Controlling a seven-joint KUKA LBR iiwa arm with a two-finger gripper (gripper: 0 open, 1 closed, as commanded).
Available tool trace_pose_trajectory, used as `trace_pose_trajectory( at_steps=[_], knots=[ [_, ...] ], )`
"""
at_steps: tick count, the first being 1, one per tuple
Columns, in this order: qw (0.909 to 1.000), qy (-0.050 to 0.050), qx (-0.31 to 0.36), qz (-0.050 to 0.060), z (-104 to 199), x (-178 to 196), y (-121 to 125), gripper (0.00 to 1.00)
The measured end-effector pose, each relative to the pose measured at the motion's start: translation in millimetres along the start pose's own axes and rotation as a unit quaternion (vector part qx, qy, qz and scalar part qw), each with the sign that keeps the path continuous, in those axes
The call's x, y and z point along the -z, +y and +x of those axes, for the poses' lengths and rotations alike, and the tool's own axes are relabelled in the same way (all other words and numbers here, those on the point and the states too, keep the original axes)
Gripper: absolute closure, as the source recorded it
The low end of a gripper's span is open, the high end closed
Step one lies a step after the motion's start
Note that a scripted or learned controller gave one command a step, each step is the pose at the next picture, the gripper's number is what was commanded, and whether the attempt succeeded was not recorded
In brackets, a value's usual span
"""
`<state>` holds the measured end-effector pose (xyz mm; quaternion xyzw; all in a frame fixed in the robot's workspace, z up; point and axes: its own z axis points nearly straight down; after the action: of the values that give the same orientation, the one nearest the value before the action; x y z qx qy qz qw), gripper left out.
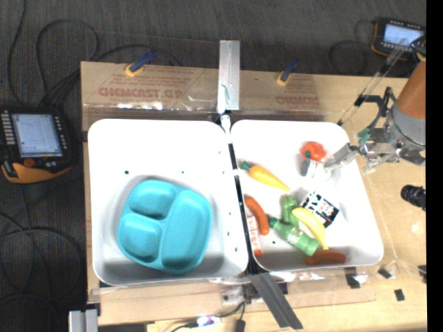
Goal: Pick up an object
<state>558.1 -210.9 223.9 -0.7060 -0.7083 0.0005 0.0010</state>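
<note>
We saw the gripper [337,159], its state beyond our telling, poised at the right white bin's [360,251] far edge beside the round red-orange toy tomato [313,150], presumably its likeliest target.

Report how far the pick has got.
Done: the arm's gripper has reached into the right white bin. In hand: it sits beside the red round tomato toy; no object shows between its fingers. Left: grasp and lift. The yellow banana, green bottle and teal divided plate lie untouched.
</note>
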Motion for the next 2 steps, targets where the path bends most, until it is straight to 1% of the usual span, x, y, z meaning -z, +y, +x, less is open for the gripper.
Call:
trace_pose_trajectory(
  at_steps=[1,2],
  knots=[
    [0.9971,0.0,0.076,0.001,45.1,-63.8,-36.9,0.0],
    [0.9852,-0.003,0.172,-0.003,43.9,-134.6,32.3,0.0]
  ],
)
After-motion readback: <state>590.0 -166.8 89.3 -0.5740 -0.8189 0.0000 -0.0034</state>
